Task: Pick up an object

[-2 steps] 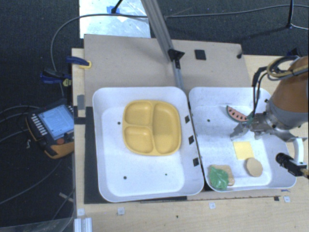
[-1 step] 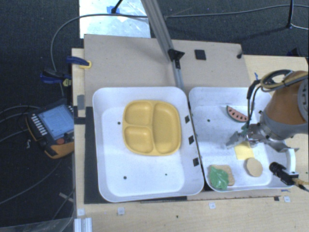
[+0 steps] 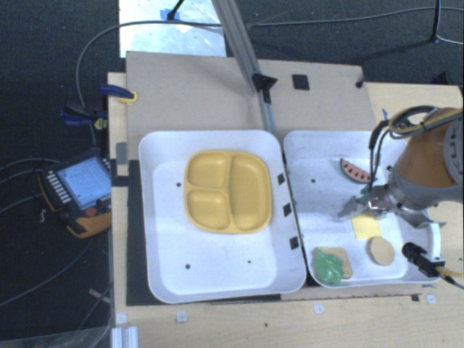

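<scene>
The claw [image 3: 357,207] sits low in the right bin [image 3: 312,158], just left of a yellow block [image 3: 365,228]; whether it is apart or together, I cannot tell.

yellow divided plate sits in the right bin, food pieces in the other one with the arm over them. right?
Not quite. The camera view shows the yellow divided plate in the left bin, not the right one. The rest holds: the food pieces, such as the yellow square and the round biscuit, lie in the right bin, with the arm over them.
</scene>
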